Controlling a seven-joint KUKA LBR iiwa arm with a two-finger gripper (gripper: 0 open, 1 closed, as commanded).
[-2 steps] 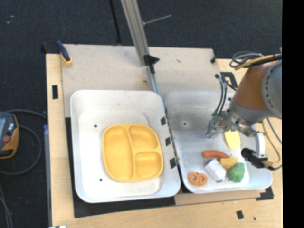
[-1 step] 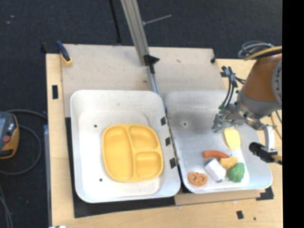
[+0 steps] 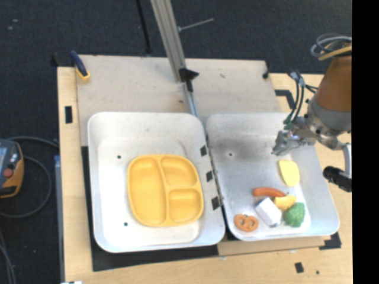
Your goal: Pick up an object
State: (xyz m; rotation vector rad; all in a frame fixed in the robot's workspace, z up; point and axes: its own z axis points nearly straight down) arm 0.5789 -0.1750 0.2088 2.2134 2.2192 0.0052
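gripper [image 3: 284, 145] over right bin [image 3: 249, 152] | we cannot tell its fingers' state | yellow block [image 3: 289, 172] lies just below-right of us, long axis running up-down in view

Even overhead light, slightly soft focus

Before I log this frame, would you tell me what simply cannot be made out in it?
- Gripper, camera view: too small and blurred to judge its state; it hangs over the right bin.
- Arm, camera view: cut off by the right edge.
- White block, camera view: partly overlaps the yellow piece beside the green toy; that piece's shape is unclear.
- Pretzel, camera view: detail too small.
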